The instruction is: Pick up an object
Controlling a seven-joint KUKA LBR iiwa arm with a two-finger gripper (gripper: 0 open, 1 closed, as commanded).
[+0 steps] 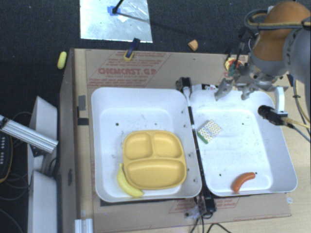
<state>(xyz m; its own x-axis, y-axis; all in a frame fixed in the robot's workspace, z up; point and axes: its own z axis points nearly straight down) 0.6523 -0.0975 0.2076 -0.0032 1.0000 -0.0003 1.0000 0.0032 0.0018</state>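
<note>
Up in the upper right of the frame, the gripper [233,91] hangs over the back rim of the right bin [272,144], its two grey fingers [221,90] spread apart with nothing between them. Above it sits the arm's orange band [279,21]. Near the middle left of that bin lies a small green-and-white patterned sponge [209,130], tilted, close to the divide between the bins. An orange sausage-shaped toy [243,180] rests near the front edge at lower right, well apart from the gripper. In the left bin [109,110] a yellow three-compartment tray [154,159] occupies the lower centre, and a yellow banana [126,182] lies touching its lower left edge.
</note>
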